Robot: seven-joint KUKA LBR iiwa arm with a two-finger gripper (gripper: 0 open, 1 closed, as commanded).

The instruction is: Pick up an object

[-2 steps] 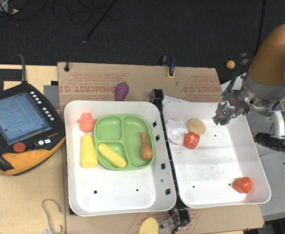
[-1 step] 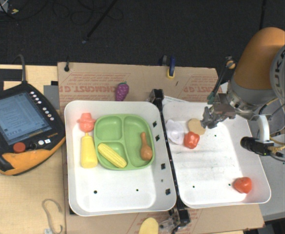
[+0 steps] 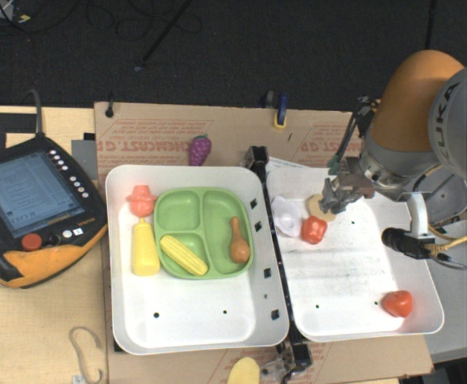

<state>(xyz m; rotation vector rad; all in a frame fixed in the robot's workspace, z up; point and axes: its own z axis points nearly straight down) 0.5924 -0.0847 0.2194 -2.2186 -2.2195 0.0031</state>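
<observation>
- Right now my gripper [image 3: 329,202] hangs low over the back left part of the right shallow white plastic bin [image 3: 353,294], and I cannot tell how it is set from this slanted angle.
- Just beneath and beside my gripper sits a small pale tan rounded object [image 3: 317,208], touching or nearly touching a red toy pepper [image 3: 314,230] that lies just in front of it.
- A crumpled whitish translucent item [image 3: 286,214] rests to the left of the pepper, against the bin's left wall.
- A round red toy tomato [image 3: 397,302] lies in the front right corner of the same bin, well apart from my gripper.
- The left shallow white plastic bin [image 3: 185,318] holds a green divided plastic tray [image 3: 201,210]; a yellow toy corn cob [image 3: 184,254] lies across its front left compartment and a brown toy drumstick [image 3: 239,242] stands in its right compartment.
- A yellow toy bottle [image 3: 144,248] lies beside the tray's left edge, with a pink toy figure [image 3: 141,201] just behind it.
- A purple toy bunch of grapes [image 3: 199,150] sits on the cardboard sheet [image 3: 161,134] behind the left bin.
- A black and orange control pendant [image 3: 33,206] rests on the wooden tabletop [image 3: 33,326] at the far left.
</observation>
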